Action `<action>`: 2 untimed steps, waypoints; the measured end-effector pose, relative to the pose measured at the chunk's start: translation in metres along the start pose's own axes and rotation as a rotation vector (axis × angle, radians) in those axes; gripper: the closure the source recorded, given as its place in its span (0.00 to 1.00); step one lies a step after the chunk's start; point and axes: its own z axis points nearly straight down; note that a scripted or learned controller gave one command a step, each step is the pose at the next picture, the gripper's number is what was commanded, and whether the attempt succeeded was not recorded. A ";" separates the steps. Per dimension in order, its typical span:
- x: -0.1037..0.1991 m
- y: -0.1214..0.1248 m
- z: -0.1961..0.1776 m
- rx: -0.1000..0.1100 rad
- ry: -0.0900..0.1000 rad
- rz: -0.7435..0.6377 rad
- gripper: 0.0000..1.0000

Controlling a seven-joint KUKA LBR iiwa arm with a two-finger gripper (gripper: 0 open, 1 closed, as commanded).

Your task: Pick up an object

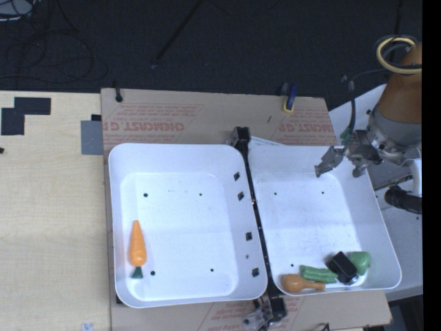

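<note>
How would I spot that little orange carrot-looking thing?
Look at the left white bin, the one farther from the arm. Near its front-left corner lies the toy carrot, alone, orange with a small dark green tip. The other toys cluster in the right bin.

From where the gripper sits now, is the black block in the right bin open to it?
Probably yes. The gripper hangs over the right bin's far edge, with bare floor between it and the black block, though green pieces crowd it.
</note>
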 end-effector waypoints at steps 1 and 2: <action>0.076 0.014 -0.180 -0.018 0.000 -0.009 0.00; -0.037 -0.063 -0.278 -0.009 -0.007 0.012 0.00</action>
